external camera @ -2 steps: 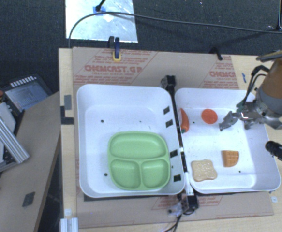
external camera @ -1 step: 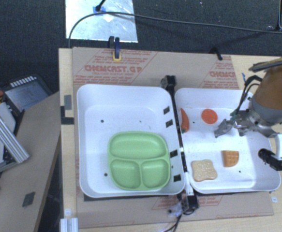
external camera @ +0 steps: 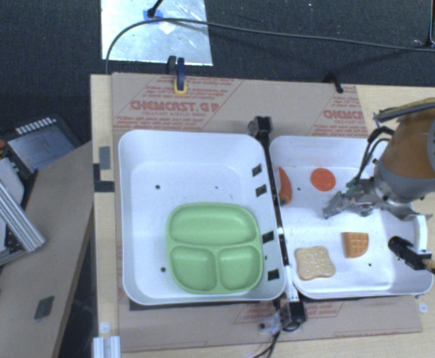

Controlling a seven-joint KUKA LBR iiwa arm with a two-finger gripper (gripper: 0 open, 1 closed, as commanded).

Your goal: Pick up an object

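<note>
In the right bin (external camera: 351, 149) lie several food pieces. An orange-red disc (external camera: 322, 178) rests near the back, and a red-orange long piece (external camera: 283, 186) leans at the left wall. An orange waffle square (external camera: 355, 244) and a beige slice of toast (external camera: 313, 262) sit near the front. My gripper (external camera: 342, 204) hangs low over the middle of this bin, just right of and below the disc and above the waffle square. Nothing shows in its grasp.
The left bin (external camera: 150, 162) holds a green divided plate (external camera: 214, 246) at its front. A black-clipped divider (external camera: 271, 200) separates the bins. The grey arm with its orange band (external camera: 417, 152) covers the right bin's right side.
</note>
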